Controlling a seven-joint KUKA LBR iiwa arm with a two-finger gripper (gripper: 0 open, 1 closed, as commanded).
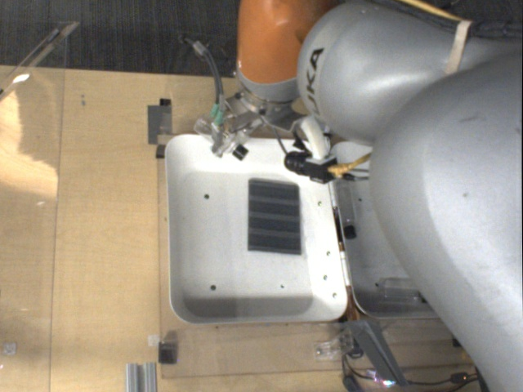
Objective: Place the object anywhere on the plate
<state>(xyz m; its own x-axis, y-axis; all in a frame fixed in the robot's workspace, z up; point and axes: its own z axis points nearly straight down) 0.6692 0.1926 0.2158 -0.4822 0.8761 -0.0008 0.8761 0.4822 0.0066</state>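
Camera view: we see the gripper (224,140) at the left bin's (189,243) far-left corner; grasp state unclear; dark ribbed plate (274,216) central.

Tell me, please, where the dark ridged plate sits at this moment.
The dark ridged plate lies flat near the middle of the left white bin, below the gripper.

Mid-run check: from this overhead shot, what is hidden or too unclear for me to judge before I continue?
- Right bin: mostly covered by the arm; its contents cannot be judged.
- Pincer: small and cluttered at the left bin's far rim; finger state and any held object unreadable.
- Dark ribbed rectangle in the left bin: whether it is the plate, the object or neither is unclear.
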